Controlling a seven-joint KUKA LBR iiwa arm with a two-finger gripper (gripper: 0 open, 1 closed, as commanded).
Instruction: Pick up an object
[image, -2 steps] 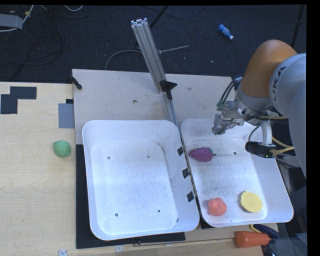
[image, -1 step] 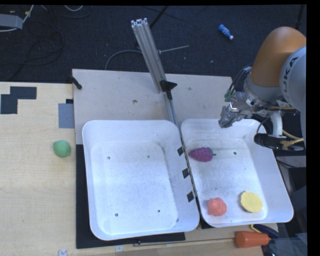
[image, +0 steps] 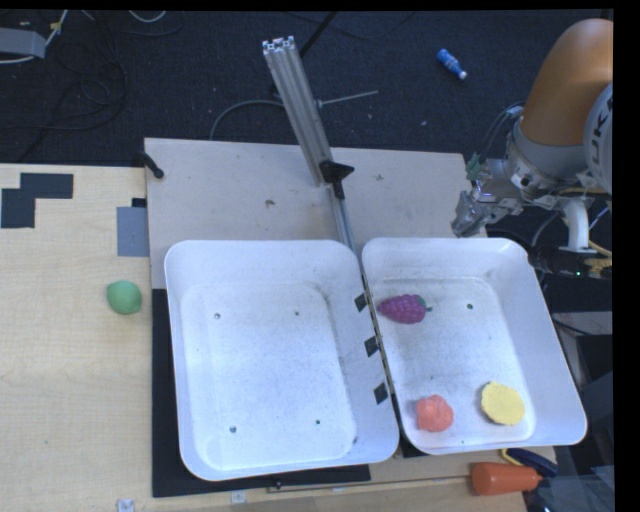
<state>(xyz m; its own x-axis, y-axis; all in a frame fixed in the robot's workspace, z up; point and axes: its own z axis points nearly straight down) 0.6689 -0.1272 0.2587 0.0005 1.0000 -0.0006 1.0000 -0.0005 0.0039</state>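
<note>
I see the grey arm with the orange band (image: 565, 90) at the upper right of the frame, its tool (image: 468, 217) hanging just above the far rim of the right shallow white bin (image: 545, 300). I can't tell whether the tool is open or closed, too small and dark. Nothing visibly in it.

Right bin contents: purple grape-cluster toy (image: 403, 308) at its left side, near the divide; round orange-red toy (image: 434, 413) and yellow round toy (image: 502, 403) side by side, apart, at the lower edge.

Left shallow white bin (image: 190, 300) sits beside it, rims touching at frame centre.

Green ball (image: 124, 297) on the wooden counter (image: 60, 400), left of frame. Orange carrot-shaped toy (image: 505, 478) outside the bins, lower right.
</note>
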